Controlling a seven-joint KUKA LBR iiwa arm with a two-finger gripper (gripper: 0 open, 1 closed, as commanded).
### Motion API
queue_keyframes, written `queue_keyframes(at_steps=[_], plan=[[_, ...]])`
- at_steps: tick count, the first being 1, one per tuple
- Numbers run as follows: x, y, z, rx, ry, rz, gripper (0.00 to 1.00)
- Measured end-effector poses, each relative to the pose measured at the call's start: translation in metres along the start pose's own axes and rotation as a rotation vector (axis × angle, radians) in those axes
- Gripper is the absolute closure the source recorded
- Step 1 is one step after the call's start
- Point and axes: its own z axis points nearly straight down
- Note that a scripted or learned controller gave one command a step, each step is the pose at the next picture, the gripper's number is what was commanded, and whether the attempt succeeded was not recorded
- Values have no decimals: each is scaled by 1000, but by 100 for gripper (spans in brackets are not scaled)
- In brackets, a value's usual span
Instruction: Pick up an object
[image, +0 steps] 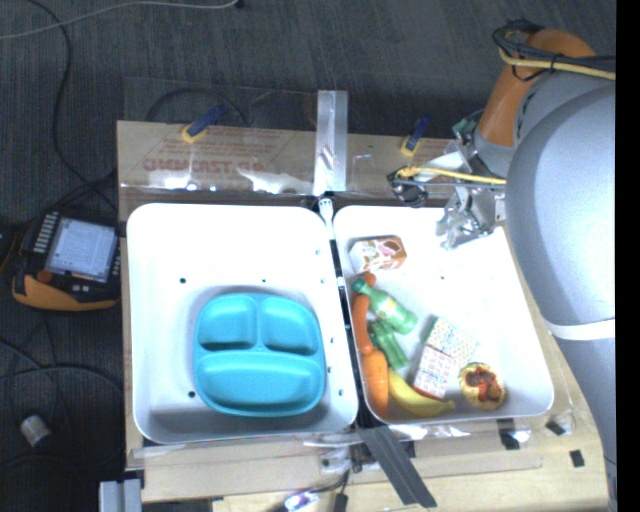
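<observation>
The gripper (468, 222) hung over the right bin's (500, 300) far corner, holding nothing. That bin held a carrot (372, 365), banana (415, 400), green bottle (392, 312), patterned box (440, 358) and a packet (380, 252). The left bin (160, 250) held a smooth blue divided tray (260, 352).

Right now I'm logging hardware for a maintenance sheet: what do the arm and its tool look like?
The arm is bulky, with smooth, rounded pale grey casings and an orange band above the wrist. Dark cables loop over that band, and a thin yellow one runs across beside it. The tool is a small cluster of silvery metal parts with a green detail above.
</observation>
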Motion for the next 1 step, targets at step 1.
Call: queue_keyframes(at_steps=[1], plan=[[5, -5, -4, 0, 0, -4, 100]])
